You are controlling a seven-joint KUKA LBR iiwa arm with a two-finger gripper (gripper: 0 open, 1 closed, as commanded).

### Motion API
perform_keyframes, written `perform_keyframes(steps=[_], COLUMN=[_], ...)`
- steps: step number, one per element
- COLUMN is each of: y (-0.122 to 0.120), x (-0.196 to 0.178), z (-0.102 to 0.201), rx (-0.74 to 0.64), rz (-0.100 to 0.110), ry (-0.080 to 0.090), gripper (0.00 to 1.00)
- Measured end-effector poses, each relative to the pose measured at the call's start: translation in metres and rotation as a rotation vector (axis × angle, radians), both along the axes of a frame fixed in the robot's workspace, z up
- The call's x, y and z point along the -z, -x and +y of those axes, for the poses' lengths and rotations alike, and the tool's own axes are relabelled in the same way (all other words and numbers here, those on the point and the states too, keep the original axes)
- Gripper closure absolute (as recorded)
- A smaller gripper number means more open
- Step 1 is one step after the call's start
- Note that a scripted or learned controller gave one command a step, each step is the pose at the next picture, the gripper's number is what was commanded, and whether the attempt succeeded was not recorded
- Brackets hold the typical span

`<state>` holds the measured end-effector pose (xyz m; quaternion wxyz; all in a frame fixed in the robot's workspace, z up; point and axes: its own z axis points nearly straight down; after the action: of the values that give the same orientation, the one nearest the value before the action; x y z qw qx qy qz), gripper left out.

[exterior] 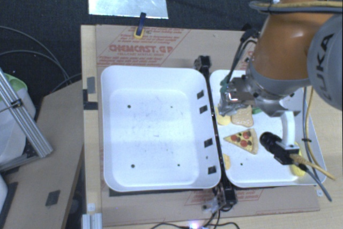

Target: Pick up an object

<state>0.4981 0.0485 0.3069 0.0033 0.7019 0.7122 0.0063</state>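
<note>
camera view shows the gripper (231, 98) low in the right bin (268, 175), just above a tan flat piece (244, 115). the arm (289, 35) hides it, so nobody can tell if it grips anything. the pizza slice (242, 140) sits near, so a grab could bump it or slip off the tan flat piece.

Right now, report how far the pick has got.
Done: the end effector sits low over the right bin, above a tan flat piece. In hand: nothing visibly lifted; whether it grips that piece I cannot tell. The pizza slice lies untouched beside it. Left: a secure grasp and the lift.
</note>
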Motion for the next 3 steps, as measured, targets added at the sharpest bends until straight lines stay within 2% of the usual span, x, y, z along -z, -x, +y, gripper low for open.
perform_keyframes(steps=[1,2,3], y=[-0.07,0.004,0.001], x=[0.104,0.124,-0.093], z=[0.025,0.025,0.013], rx=[0.007,0.014,0.009], rz=[0.015,0.02,-0.006], ry=[0.004,0.003,0.001], gripper=[1.0,1.0,1.0])
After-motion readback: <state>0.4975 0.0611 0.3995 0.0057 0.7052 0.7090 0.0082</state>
